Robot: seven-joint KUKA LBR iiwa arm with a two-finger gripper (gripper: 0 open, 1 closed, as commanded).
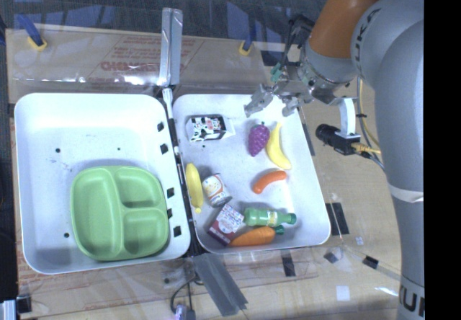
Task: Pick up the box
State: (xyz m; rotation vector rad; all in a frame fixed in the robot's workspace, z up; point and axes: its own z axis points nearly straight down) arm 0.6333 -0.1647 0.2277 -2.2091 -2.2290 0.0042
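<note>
A black-and-white patterned box lies flat at the back left of the right bin. A smaller red-and-white box lies near that bin's front edge, touching a green bottle. My gripper hangs over the bin's back rim, to the right of the patterned box and just above the purple grapes. Its two fingers are spread apart, open, with nothing between them. The gripper is well apart from both boxes.
The right bin also holds a banana, an orange sausage-shaped piece, a yellow piece, a small can and a carrot. A green divided plate lies in the left bin.
</note>
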